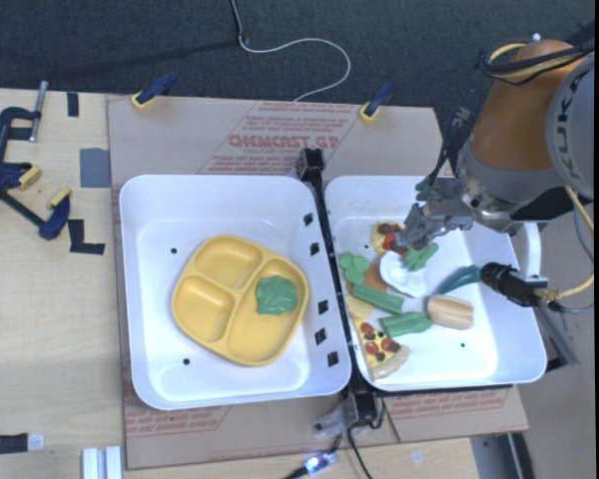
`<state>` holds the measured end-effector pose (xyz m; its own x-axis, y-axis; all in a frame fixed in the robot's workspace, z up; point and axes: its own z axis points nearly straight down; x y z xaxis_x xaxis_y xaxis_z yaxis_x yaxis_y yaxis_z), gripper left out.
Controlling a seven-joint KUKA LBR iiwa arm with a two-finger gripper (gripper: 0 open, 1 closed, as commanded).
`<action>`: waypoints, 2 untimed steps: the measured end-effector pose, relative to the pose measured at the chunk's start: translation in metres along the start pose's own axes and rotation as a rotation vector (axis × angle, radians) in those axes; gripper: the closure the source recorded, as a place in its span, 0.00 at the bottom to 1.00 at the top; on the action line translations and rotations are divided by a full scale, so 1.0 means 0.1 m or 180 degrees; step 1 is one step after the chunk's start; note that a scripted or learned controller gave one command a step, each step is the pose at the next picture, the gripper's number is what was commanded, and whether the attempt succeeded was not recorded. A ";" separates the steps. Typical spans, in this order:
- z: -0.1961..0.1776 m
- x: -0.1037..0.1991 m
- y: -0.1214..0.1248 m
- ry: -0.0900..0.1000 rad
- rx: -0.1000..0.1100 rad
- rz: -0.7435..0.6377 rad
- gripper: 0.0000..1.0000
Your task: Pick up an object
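arm (524,118): reaching in from right | tool (416,239): low over right bin (499,362) | grip: cannot tell

- Setting: robotics lab or test bench, not a home.
- Wooden bench (40,367) with a cardboard sheet (270,143) held down by blue-and-yellow spring clamps (152,92).
- Bar clamps (10,158) lie at the bench's far left.
- Two white bins (145,297) sit side by side, joined by black clips.
- A loose cable (280,43) runs over dark carpet (100,18) behind.
- The industrial arm (524,108) reaches in from the right.
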<state>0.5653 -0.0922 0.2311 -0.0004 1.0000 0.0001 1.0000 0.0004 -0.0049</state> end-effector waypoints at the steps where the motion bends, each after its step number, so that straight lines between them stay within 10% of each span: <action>1: 0.17 0.28 -0.44 0.0001 0.0002 -0.0002 1.00; 2: -0.02 0.36 -0.53 0.0002 -0.0008 -0.0004 1.00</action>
<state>0.5127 -0.0564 0.2330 -0.0016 1.0000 0.0006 1.0000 0.0016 -0.0024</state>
